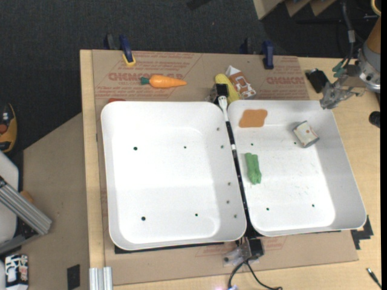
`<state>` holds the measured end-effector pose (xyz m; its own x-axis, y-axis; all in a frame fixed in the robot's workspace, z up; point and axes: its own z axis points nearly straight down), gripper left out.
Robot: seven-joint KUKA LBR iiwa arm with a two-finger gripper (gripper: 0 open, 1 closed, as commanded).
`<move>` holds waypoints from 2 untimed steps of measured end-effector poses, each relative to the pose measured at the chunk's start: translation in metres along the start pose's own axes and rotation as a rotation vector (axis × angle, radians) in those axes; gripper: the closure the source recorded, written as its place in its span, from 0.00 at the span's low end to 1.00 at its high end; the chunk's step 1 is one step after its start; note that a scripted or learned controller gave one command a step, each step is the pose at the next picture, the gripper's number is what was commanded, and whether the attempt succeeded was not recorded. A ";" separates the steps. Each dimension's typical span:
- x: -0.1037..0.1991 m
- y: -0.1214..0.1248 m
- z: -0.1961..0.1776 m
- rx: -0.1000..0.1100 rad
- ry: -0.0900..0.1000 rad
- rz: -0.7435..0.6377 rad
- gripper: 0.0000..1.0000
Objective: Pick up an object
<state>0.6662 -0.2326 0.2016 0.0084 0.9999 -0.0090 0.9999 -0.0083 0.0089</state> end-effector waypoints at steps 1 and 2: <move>0.067 0.002 -0.032 0.002 0.009 -0.014 1.00; 0.243 -0.007 -0.049 0.007 0.017 -0.025 1.00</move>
<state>0.6611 0.0109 0.2479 -0.0163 0.9998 0.0079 0.9999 0.0163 0.0019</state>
